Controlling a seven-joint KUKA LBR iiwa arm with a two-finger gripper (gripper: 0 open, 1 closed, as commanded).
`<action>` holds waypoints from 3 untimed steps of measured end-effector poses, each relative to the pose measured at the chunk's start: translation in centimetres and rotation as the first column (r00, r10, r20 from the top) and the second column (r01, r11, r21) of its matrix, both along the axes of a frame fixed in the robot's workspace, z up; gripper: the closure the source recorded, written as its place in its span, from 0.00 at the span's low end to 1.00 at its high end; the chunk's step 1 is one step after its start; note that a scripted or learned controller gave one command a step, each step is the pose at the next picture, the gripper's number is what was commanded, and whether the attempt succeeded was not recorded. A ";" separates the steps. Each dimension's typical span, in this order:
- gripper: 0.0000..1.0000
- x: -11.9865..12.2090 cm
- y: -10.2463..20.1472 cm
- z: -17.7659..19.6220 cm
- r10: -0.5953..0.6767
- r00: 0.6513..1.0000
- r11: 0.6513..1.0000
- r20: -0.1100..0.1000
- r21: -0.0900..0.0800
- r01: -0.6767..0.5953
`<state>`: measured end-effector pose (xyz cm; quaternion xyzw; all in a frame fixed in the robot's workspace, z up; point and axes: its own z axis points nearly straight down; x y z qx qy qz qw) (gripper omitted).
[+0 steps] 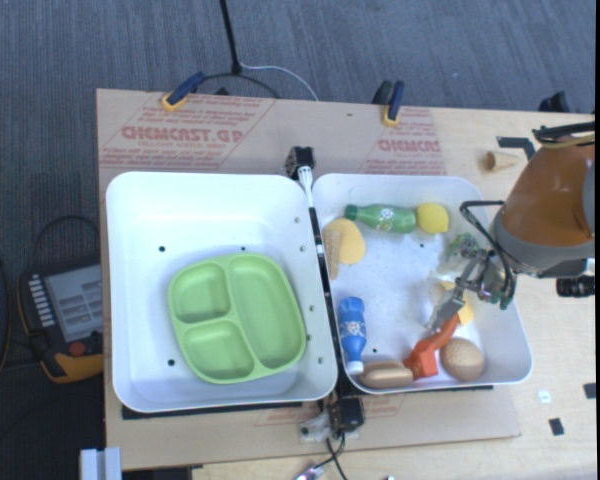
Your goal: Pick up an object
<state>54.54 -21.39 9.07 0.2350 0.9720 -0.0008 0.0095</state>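
1. Look at the brown protective sheet [310, 128] covering the bench; near its far left corner you can read red outline lettering, "CHEMCAST GP" [183, 134], lying along the board's edge.
2. Further right on the same sheet, just past the clamp, you see the same red print again [410, 146]; part of it is cut off by the right bin's rim, so only "CHEMCAST" can be made out.
3. The blue bottle [351, 328] carries a label too small for you to read; likewise the green bottle [382, 217].
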 end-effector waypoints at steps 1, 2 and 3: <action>0.00 7.2 -1.1 -0.1 0.273 0.962 0.962 -0.010 0.000 -0.273; 0.00 0.6 -1.0 0.0 0.191 0.982 0.982 -0.002 -0.001 -0.191; 0.00 10.7 -0.8 -0.2 0.417 0.909 0.909 -0.007 0.003 -0.417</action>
